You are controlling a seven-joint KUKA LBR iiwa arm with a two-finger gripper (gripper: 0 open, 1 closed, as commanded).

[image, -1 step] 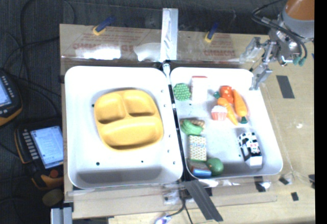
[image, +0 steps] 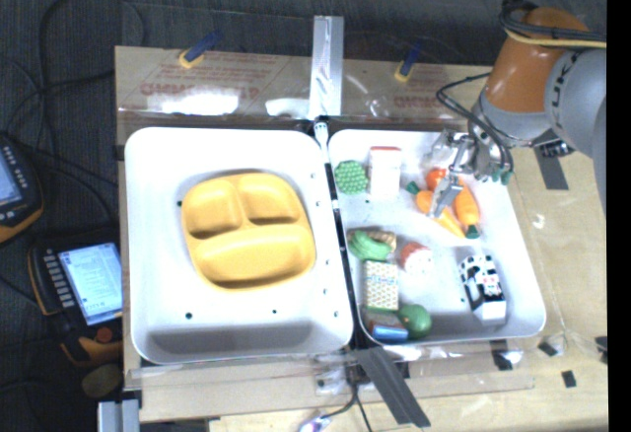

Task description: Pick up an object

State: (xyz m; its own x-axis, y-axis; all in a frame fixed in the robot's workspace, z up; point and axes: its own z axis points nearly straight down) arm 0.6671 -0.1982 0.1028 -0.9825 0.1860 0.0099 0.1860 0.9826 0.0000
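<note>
I saw the gripper (image: pixel 452 185) low in the right bin (image: pixel 527 272), over the orange carrot (image: pixel 463 208); its finger state I could not tell. A white carton (image: pixel 385 172) crowded its left, the bin wall stood close behind.
</note>
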